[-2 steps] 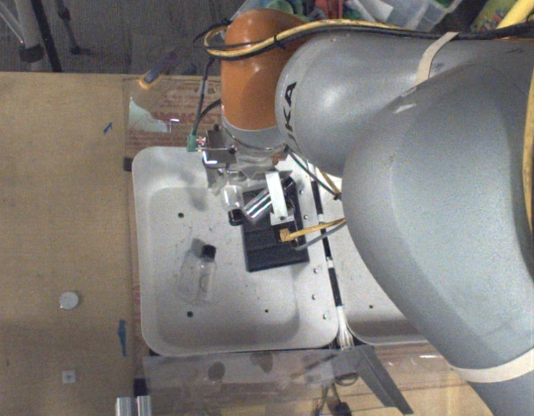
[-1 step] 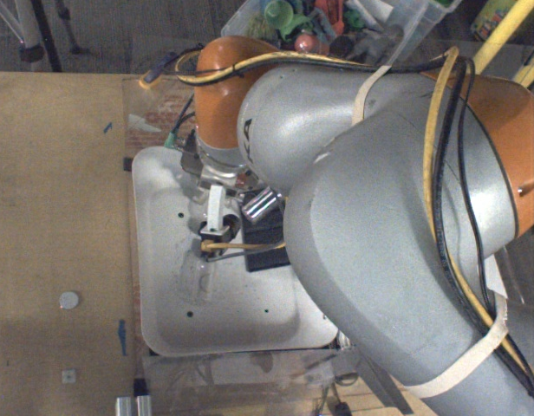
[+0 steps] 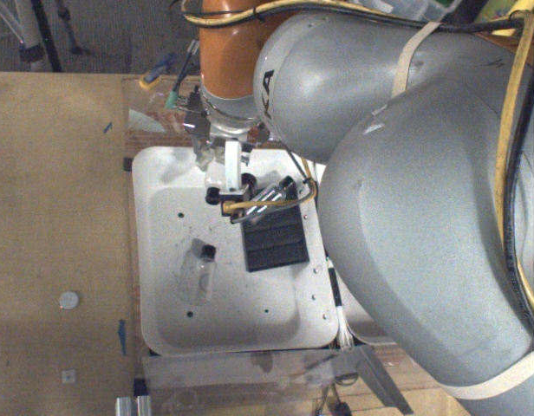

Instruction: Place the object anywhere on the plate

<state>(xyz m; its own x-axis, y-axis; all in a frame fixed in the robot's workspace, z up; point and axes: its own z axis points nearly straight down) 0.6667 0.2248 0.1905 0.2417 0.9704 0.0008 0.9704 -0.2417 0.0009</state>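
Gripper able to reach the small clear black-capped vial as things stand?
Probably yes: the small clear black-capped vial lies alone on the shallow white bin's floor, nothing over it, the gripper just beyond it.

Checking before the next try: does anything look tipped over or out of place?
A clear vial lies on its side in the white bin, left of a black ribbed slab. A small grey disc sits outside, on the bench.
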